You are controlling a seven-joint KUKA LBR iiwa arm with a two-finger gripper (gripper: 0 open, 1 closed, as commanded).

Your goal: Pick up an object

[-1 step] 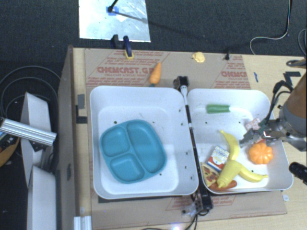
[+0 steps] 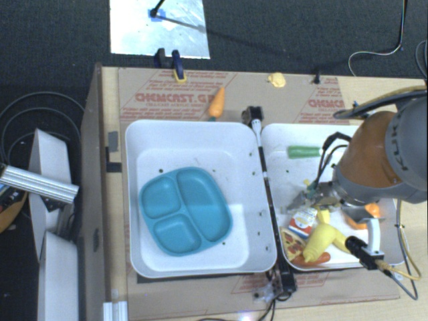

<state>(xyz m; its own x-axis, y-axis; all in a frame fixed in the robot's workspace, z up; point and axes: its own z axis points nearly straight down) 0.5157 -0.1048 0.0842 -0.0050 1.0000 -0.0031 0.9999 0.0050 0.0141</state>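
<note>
Packet: a white-and-red packet (image 2: 304,221) is seen in the near-left part of the right bin (image 2: 281,134), just on the near side of the gripper (image 2: 314,196); whether the two touch cannot be told.
Gripper state: whether it is open or closed cannot be told, since its tip is blurred against the clutter below it.
Gripper place: it is set over the middle of the right bin, turned toward the left.
Yellow toy: a yellow banana-shaped toy (image 2: 319,241) is laid at a tilt just near-right of the packet, touching it.
Dish: a red-rimmed dish (image 2: 289,249) is seen in the near-left corner of the right bin, partly covered by the packet and the yellow toy.
Orange piece: a small orange piece (image 2: 372,210) is seen to the right of the gripper, close under the wrist.
Green cylinder: a green cylinder (image 2: 304,152) is laid flat, left to right, at the far side of the right bin, apart from the gripper.
Arm: the grey arm (image 2: 371,149) with its orange band is stretched in from the right over the right half of the right bin.
Left bin: the left bin (image 2: 134,179) is set directly beside the right one; a blue divided plate (image 2: 185,209) with three compartments is laid in its near-left part.
Cardboard: a printed cardboard sheet (image 2: 167,89) is spread under both bins.
Outside the bins: an orange carrot-shaped thing (image 2: 215,102) is laid on the cardboard just beyond the left bin, and a small yellow lump (image 2: 277,79) further right at the far edge.
</note>
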